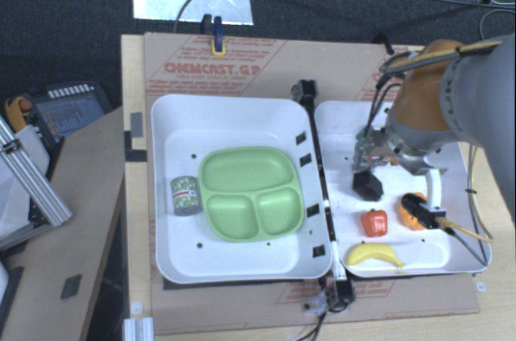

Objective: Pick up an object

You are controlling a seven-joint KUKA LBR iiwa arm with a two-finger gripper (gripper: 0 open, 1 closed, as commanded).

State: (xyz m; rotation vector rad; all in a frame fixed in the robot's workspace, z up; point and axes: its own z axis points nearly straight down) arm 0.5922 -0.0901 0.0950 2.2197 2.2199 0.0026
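camera view, from above: two white bins sit side by side on a worktop (132,202). the left bin (165,251) holds a green divided plate (250,193) with a small can (185,195) just beside it. the grey arm (451,101) reaches into the right bin (339,130). its jaws hang close by a black lump (368,185), and i cannot tell whether they are wide or narrow. a red pepper (373,222) and a banana (375,255) lie near the front.
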